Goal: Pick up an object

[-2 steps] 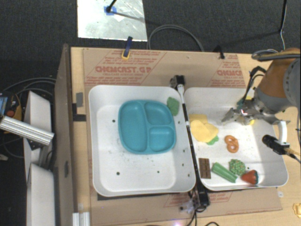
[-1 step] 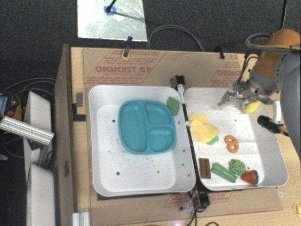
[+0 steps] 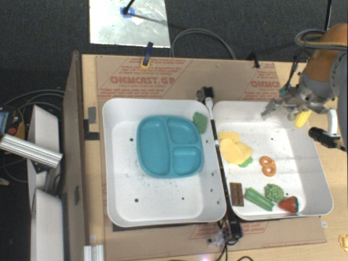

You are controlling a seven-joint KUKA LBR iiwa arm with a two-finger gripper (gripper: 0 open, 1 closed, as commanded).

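My gripper (image 3: 300, 113) hangs over the far right corner of the right bin (image 3: 314, 170), below the arm's orange band. A small yellow object (image 3: 303, 118) sits between its fingers, lifted off the bin floor. On that floor lie a yellow food piece (image 3: 232, 147), an orange pretzel (image 3: 267, 166), a brown bar (image 3: 236, 194), a green cucumber (image 3: 258, 198), a broccoli piece (image 3: 274, 191) and a red strawberry (image 3: 290, 204).
The left bin (image 3: 119, 200) holds a teal divided plate (image 3: 169, 145) with a green object (image 3: 201, 122) at its far right corner. A cardboard sheet (image 3: 163, 75) lies under both bins. Cables run behind the bench.
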